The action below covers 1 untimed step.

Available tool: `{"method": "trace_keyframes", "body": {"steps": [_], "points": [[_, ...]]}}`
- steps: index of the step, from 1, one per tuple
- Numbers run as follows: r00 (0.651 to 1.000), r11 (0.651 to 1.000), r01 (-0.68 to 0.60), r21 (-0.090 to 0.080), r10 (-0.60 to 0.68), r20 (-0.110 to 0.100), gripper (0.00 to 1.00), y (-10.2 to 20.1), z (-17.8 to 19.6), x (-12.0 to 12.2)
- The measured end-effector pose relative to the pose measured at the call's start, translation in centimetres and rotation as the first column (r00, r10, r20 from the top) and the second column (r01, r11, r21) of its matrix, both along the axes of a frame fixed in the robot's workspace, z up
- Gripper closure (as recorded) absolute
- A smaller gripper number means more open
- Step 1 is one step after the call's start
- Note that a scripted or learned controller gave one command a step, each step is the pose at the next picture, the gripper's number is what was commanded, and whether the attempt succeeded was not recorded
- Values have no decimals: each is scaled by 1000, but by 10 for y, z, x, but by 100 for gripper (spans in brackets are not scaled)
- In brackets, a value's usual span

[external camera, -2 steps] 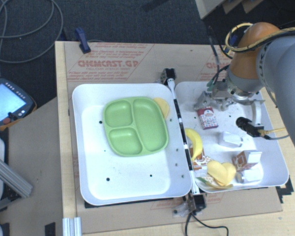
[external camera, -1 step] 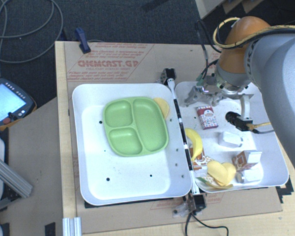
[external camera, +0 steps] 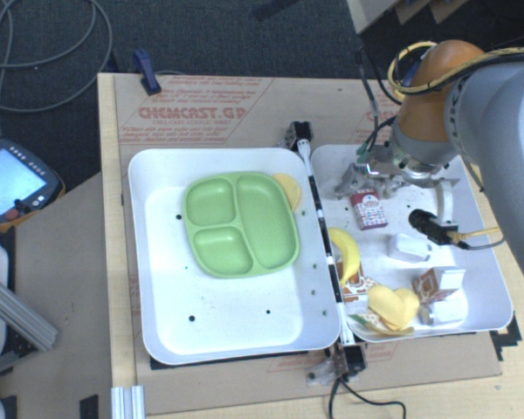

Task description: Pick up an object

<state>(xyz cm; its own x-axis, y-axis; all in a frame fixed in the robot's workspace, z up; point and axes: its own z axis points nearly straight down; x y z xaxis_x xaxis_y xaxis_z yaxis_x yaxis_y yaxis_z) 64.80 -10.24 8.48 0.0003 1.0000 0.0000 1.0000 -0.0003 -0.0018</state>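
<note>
Bench, two white bins (external camera: 157,260): gripper (external camera: 370,182) hovers just above red carton (external camera: 368,210) in right bin, banana (external camera: 346,251) nearby; grip state unclear.

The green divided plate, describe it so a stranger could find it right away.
Start at the left white bin. The green divided plate lies flat in its upper middle. It is the lone large green thing there, split into three compartments, with a small yellow piece at its upper right edge.
</note>
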Motion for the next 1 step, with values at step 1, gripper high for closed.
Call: {"method": "trace_keyframes", "body": {"steps": [1], "points": [[1000, 1000, 0, -1, 0, 2, 100, 0, 10, 1]]}}
